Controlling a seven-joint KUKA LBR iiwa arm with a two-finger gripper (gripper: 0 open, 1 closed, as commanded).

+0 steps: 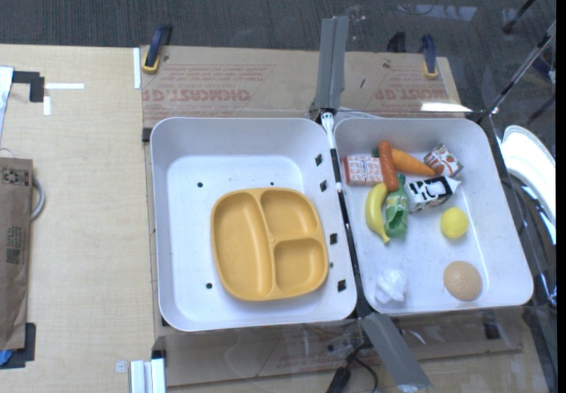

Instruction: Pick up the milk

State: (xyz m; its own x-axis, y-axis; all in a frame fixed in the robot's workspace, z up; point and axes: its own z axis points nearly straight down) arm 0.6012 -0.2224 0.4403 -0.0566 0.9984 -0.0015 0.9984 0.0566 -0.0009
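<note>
Far left: brown paper bag [16, 250] lying on the pale wooden bench [88, 205], cut off by the frame edge
Under the bins: sheet of printed cardboard [230, 81], with a blue clamp [159, 44] at its back left corner
Left bin [177, 232]: holds a yellow divided plate [270, 243], three compartments, sitting a bit right of centre and slightly turned
Right bin [495, 232]: all the food, bunched mostly in the back left half
Red and white packet [360, 169]: at the back left, close to the wall between the bins
Carrot [402, 161]: just right of the packet, lying at a slant
Banana [378, 212]: in front of the packet, curved, touching a green item [395, 216], maybe a leafy veg, too blurry to call
Milk [432, 192]: small carton with black and white cow patches, on its side near the middle of the right bin, just right of the green item and in front of the carrot
Small orange and white carton [442, 159]: right behind the milk
Lemon [455, 223]: just in front of the milk, to the right
Crumpled white thing [390, 287]: front left corner
Tan round item [462, 281]: front, right of that
Gripper state: can't tell, spread or pressed together, and nothing pinching the milk
</note>
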